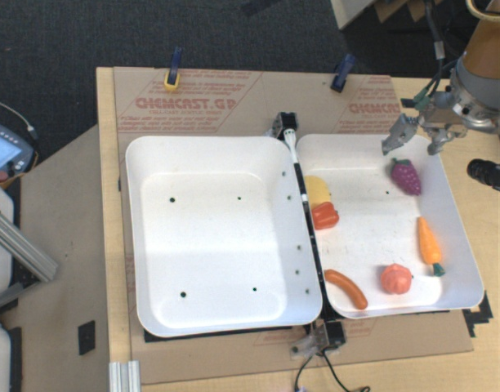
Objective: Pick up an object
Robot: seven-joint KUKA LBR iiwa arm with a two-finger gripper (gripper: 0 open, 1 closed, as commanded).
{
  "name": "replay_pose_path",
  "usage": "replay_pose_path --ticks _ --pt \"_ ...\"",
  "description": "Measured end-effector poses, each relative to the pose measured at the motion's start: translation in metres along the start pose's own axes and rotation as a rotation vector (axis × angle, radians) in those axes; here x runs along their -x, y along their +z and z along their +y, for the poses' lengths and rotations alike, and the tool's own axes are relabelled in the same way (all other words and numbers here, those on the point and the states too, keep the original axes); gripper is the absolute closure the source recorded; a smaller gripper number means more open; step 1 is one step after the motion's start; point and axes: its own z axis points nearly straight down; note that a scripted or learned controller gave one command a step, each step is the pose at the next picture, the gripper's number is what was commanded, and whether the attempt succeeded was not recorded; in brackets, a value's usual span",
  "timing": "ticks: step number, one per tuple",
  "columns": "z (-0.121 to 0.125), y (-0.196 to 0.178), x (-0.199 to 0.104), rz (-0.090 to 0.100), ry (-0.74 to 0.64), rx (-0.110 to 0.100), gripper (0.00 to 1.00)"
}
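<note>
On the desk's right bin (pixel 458 227), my pincer (pixel 417 138) hangs spread wide and holding nothing just above the purple toy grapes (pixel 405 176), probably light, stiff and bumpy, best pinched across their middle.

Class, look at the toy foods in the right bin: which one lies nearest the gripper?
The purple grapes, at the bin's far right, just below the gripper. The carrot, tomato, sausage and pepper lie farther off.
</note>
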Motion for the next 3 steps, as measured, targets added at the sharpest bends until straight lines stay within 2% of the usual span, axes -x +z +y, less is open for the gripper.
replay_pose_path --ticks 1,2,3 --pt "0.001 -0.011 0.0 -0.001 -0.001 0.004 1.0" --pt "-0.078 0.014 0.053 0.001 0.007 -0.006 1.0" --pt "-0.057 -0.008 -0.065 0.004 -0.013 0.005 1.0"
